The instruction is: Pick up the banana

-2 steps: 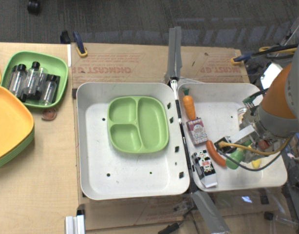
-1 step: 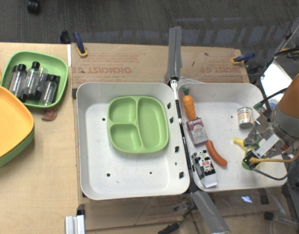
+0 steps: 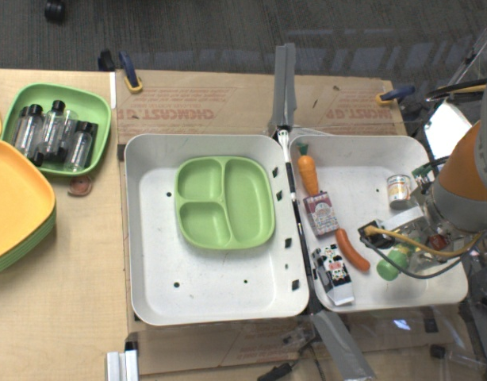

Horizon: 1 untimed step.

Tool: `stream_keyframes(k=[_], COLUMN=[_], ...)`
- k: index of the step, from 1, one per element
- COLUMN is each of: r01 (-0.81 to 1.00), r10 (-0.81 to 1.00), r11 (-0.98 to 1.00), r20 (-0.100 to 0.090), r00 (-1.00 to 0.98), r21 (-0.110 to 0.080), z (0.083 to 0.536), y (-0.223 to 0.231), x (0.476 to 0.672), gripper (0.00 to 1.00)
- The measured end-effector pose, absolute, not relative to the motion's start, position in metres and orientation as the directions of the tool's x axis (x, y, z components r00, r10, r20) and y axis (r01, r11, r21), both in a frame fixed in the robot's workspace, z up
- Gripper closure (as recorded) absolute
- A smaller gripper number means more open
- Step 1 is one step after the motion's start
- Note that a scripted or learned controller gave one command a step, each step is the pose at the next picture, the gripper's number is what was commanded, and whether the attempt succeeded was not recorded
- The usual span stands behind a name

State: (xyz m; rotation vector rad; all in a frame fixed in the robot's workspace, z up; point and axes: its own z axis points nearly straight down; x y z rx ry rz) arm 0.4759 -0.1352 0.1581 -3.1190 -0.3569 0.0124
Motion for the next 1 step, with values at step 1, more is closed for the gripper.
stream_keyframes(k=[1], r01=[0.494], r10=[0.494], r11=[-0.869], r20=[-0.005], r00=[0.869], r21=[-0.004], z=[0.1427], y=[-0.2224], x=[0.4760], gripper=[1.00])
